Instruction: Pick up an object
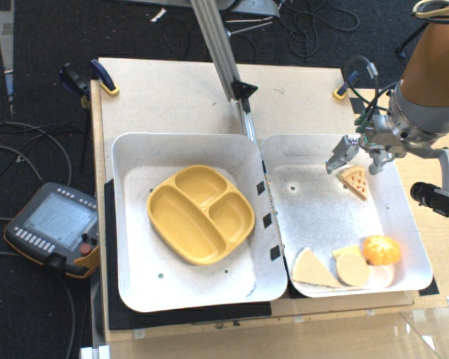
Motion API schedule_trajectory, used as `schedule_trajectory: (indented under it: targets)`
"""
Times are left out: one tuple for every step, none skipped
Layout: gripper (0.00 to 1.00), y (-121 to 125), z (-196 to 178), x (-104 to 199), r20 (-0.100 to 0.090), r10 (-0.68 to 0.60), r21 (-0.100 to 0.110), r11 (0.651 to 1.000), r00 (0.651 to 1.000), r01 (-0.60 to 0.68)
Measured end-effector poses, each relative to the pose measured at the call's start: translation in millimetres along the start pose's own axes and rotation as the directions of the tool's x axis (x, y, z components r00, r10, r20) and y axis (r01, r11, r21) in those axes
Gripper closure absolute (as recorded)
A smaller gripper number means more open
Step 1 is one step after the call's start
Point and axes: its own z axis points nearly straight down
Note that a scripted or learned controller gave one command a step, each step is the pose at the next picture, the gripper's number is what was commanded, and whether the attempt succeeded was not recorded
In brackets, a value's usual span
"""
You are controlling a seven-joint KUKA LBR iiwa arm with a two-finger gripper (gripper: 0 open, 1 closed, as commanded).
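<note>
Lying in the right shallow white bin [307, 200], near its far right corner, is a small orange triangular pizza-slice toy [355, 182]. Just above it hangs the tool [359, 159], its two grey fingers spread apart with nothing between them. Along that bin's near edge sit a pale yellow cheese wedge [313, 270], a beige round slice [352, 269] and an orange fruit [381, 250]. A yellow three-compartment plastic plate [200, 214] lies in the left white bin [135, 170] on the counter [165, 96].

A triangular pizza slice [355, 182] lies flat in the right bin's upper part [314, 152].
</note>
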Motion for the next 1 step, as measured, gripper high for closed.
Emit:
schedule_trajectory:
  targets:
    - [0.0,0.0,-0.1,0.0,0.0,0.001,0.0,1.0,1.0,-0.001]
